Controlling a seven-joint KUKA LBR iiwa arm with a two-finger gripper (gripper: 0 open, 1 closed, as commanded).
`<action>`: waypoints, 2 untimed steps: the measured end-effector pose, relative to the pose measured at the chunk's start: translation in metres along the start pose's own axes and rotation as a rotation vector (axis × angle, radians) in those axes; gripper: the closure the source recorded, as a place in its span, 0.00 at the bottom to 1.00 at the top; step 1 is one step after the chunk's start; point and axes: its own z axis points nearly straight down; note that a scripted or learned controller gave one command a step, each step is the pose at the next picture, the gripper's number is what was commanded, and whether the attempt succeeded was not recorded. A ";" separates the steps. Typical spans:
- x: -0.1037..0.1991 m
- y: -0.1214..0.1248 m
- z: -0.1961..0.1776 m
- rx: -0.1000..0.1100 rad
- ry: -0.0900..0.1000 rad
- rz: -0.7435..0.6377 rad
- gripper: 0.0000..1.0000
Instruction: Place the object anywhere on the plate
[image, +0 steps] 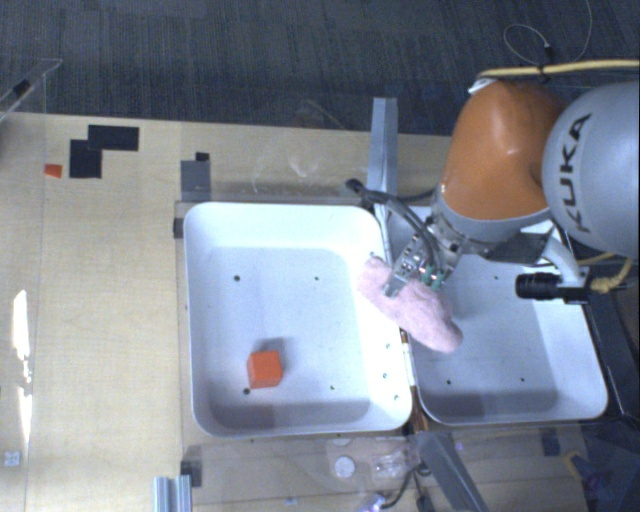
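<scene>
Pink and soft, the object (412, 310) hangs across the divide between both bins, pinched at its upper end by your end effector (408, 277), probably so it clears the left bin's rim (385, 250).

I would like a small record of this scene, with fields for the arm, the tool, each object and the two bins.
arm: grey KUKA arm with an orange band, reaching in from the right
tool: tool above the divide between the bins, at the pink object's upper end
pink object: pink object lying across both bins' inner edges
orange block: orange block in the left bin
right bin: right bin
</scene>
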 end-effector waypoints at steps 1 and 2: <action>0.037 0.033 -0.007 -0.002 -0.002 -0.398 1.00; 0.073 0.064 0.009 -0.002 0.000 -0.599 1.00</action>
